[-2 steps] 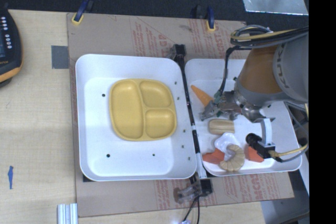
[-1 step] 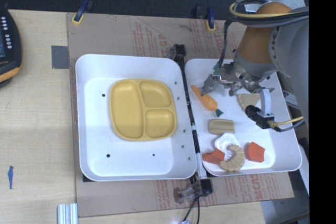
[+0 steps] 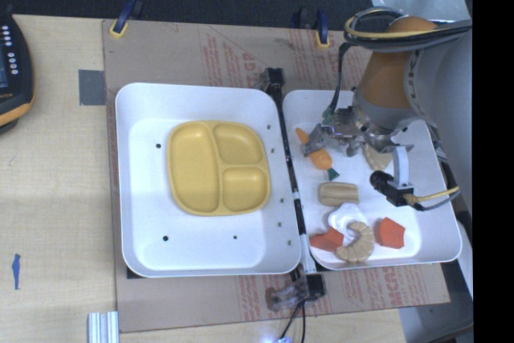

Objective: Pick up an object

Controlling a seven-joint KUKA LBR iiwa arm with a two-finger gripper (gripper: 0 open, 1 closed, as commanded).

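The arm comes in from the upper right of the frame and reaches down into the right bin. Its gripper is low in the upper left part of this bin, just beside a small orange piece; I cannot tell if it is spread or pinching. Below, near the frame's lower right, lie a tan roll, a croissant and red pieces. A yellow tray sits in the left bin.
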